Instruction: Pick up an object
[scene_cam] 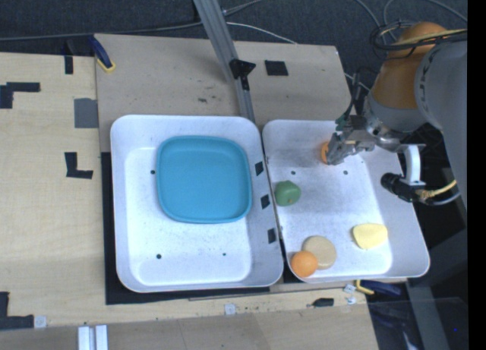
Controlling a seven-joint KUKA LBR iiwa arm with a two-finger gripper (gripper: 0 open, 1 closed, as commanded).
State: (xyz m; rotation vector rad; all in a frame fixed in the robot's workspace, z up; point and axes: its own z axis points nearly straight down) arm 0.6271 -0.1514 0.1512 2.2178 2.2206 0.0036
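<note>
Here the arm [414, 83] reaches down into the right bin [395, 265], its tool [338, 151] at an orange object [325, 152], grip unclear.

One fixed overhead camera looks down aslant on both bins [121, 189].

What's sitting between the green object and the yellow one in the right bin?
Nothing: in the camera view, the right bin's floor between the green object and the yellow object is bare white. The beige object lies below that line.
</note>
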